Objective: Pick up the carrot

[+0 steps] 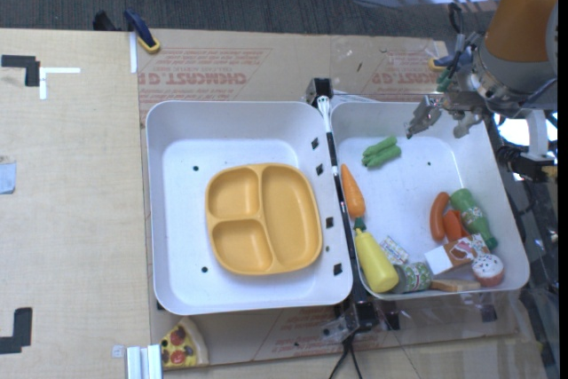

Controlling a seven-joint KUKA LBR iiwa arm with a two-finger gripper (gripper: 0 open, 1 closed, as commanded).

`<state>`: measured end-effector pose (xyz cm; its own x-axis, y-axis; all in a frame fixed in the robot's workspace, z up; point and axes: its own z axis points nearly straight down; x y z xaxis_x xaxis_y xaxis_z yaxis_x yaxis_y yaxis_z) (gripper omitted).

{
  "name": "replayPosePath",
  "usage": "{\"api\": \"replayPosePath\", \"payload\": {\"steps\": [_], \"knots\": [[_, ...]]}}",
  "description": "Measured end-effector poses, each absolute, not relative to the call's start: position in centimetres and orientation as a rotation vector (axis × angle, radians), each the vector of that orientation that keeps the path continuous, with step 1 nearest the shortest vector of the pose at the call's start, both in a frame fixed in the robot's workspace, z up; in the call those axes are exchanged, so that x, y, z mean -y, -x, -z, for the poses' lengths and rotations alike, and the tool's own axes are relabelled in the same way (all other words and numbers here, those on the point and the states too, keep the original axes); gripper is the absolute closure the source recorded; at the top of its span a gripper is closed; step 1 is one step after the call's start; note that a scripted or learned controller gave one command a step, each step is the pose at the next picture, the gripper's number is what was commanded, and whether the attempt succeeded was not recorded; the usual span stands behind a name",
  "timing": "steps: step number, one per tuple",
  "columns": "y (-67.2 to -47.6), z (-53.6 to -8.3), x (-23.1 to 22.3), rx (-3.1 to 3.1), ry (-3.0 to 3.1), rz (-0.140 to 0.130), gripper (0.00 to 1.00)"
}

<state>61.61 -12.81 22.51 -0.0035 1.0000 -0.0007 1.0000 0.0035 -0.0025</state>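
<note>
Nearest, a pizza slice toy [180, 347] lies on the desk [62, 217] below the left bin [160, 217]. Left bin: one yellow divided plate [264, 218]. Right bin [497, 182]: a yellow bottle [374, 263], cans and small packets [461, 257] along the near wall; a red sausage [438, 216]; the carrot [352, 192] lying against the left wall, green top toward the bottle; green beans [382, 152] farther back. Farthest, the end effector [441, 116] hangs over the right bin's far right corner, fingers apart, gripping nothing, well apart from the carrot.
</note>
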Motion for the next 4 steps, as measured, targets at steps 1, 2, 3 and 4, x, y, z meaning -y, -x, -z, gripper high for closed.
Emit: {"api": "replayPosePath", "payload": {"steps": [1, 2, 3, 4], "knots": [[-57.8, -9.2, 11.8, 1.949, 2.464, -0.001, 0.0], [-54.8, -19.2, 4.4, 2.034, 2.396, -0.001, 0.0], [-56.1, -19.1, 4.0, 2.232, 2.211, -0.003, 0.0], [-58.4, -12.7, 10.1, 2.439, 1.978, -0.003, 0.0]]}}
